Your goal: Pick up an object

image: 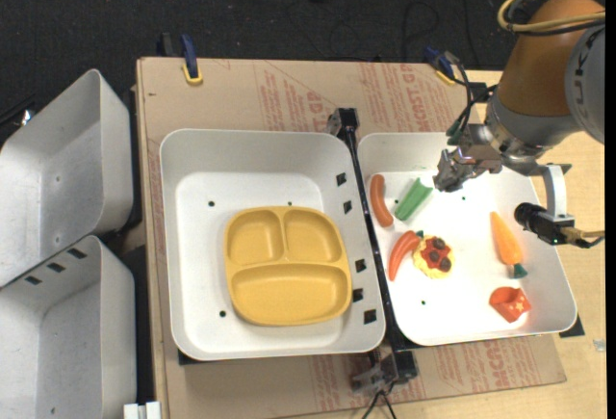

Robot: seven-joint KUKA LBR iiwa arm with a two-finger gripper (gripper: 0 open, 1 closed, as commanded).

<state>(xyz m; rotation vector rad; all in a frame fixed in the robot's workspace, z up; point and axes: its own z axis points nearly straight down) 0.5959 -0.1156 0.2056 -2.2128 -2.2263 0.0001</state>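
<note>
The right bin (539, 326) holds several toy foods. A green piece (414, 198) lies near its back left, with a red sausage (381, 199) just left of it. A red chili pepper (401, 253) and a small yellow pizza with red toppings (434, 256) sit mid-bin. An orange carrot (506, 240) and a red bell pepper (509, 302) lie toward the right. My gripper (449, 178) hangs over the bin's back part, just right of the green piece, with nothing seen between its fingers.
The left bin (192, 167) bears a yellow sectioned plate (287, 265). Two white tubs (58, 215) stand off the bench at the left. A black divider rail (361, 215) runs between the bins. Bare bin floor lies at the front middle of the right bin.
</note>
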